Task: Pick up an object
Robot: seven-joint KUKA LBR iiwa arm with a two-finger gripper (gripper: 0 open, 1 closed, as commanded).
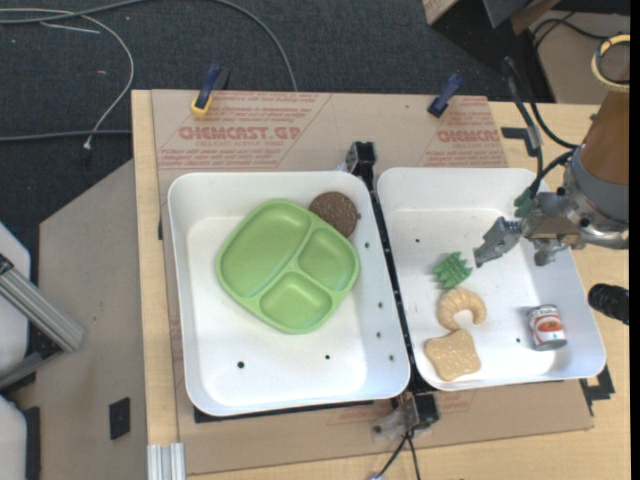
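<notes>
1. Where the arm reaches in from the right, its hand (515,236) hangs over the right bin (570,363), above and to the right of the green toy; whether it is wide or narrow I cannot tell, and nothing shows between its tips.
2. The green toy (452,268) is small, spiky and plastic-looking, and lies near the middle of the right bin.
3. Just below it sits a pale tan croissant (462,308), curved like a crescent, with a smooth moulded look.
4. Below that lies a slice of toast (453,355), flat, beige and squarish with a darker crust edge.
5. A small can (546,327), silvery with a red label, lies toward the bin's right side, well apart from the food shapes.
6. The left bin (210,368) holds a light green tray (289,265), glossy plastic with rounded corners and three compartments, set at a tilt.
7. A round brown cookie (334,211), rough-textured, touches the tray's upper right edge.
8. Counted: two bins, four items in the right one, two in the left.
9. The surface (260,133) is printed brown cardboard held by two blue clamps (208,87), over dark carpet crossed by thin cables.
</notes>
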